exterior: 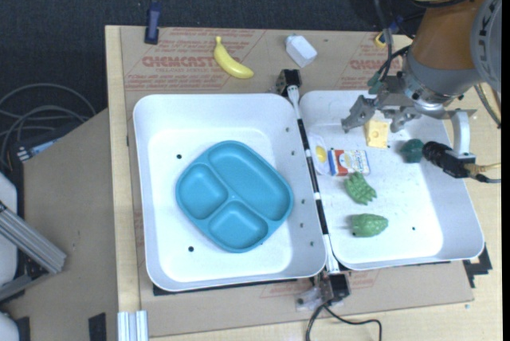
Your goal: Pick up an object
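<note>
The gripper point(374, 113), fingers spread wide, hovers at twelve o'clock of the right bin point(454, 240) above a small yellow block point(377, 133), likely light and rigid, best pinched across its flat sides.

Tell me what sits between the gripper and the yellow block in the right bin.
Nothing visible does. The gripper hangs just above the yellow block, near the right bin's far end; the small carton and green pieces lie nearer the camera.
</note>
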You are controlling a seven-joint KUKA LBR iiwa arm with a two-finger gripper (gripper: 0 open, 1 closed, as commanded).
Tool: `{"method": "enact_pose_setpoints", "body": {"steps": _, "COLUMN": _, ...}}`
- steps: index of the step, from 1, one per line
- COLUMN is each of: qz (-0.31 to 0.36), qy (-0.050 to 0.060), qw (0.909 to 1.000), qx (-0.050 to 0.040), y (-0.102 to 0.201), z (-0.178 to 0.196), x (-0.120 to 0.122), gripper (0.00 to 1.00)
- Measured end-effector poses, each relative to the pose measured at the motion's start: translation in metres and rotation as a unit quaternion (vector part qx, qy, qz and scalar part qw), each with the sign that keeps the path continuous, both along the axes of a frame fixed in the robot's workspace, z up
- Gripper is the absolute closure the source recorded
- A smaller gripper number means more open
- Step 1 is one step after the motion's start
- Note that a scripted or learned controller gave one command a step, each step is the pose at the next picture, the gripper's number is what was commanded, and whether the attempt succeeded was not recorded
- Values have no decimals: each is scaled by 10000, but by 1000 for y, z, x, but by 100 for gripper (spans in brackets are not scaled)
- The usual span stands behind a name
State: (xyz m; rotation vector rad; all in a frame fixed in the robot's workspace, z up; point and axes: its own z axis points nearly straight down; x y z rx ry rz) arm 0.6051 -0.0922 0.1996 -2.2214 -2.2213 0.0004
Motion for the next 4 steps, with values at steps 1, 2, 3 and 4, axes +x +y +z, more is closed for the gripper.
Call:
{"method": "enact_pose_setpoints", "body": {"steps": 1, "qz": -4, "qy": -20, "qw": 10000, "qx": -6, "y": -37, "z": -112, "x": -34, "gripper": 0}}
{"method": "enact_pose_setpoints", "body": {"steps": 2, "qz": -2, "qy": 12, "qw": 10000, "qx": 7, "y": -3, "z": -116, "x": -95, "gripper": 0}}
{"method": "enact_pose_setpoints", "body": {"steps": 3, "qz": -4, "qy": 13, "qw": 10000, "qx": 8, "y": -14, "z": -115, "x": -122, "gripper": 0}}
{"method": "enact_pose_setpoints", "body": {"steps": 4, "qz": -9, "qy": 2, "qw": 10000, "qx": 5, "y": -14, "z": -106, "x": -122, "gripper": 100}}
